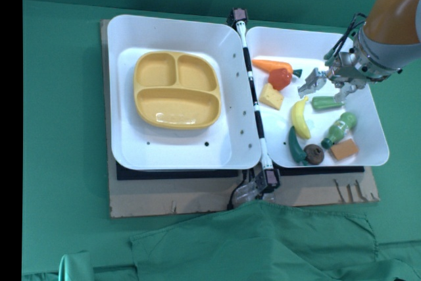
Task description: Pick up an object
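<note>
**Claw poised above the toy food, nothing yet grasped**

The grey arm with its orange band reached into the right-hand shallow white bin point(368, 116), and the metal two-finger claw point(327, 84) hung in that bin's upper half. Its fingers stood apart, one toward the middle of the bin and one nearer the far wall, with nothing between them.

Every candidate lay in that same bin. The small green elongated toy vegetable point(324, 102) sat just below the claw, closest of all. The yellow plastic banana point(300, 118) lay a little further down and toward the divider; the orange toy carrot point(272, 65), the red toy pepper point(279, 77) and the pale yellow cheese wedge point(270, 96) clustered on the divider side. The green toy bottle point(339, 129), the orange block point(344, 149), the brown round piece point(314, 154) and the dark green curved toy point(295, 145) lined the bin's near edge.

The step in hand looked like the approach, before any descent. The next move probably called for centring over the green vegetable, lowering until the fingers straddled it, then closing without nudging it against the wall.
</note>
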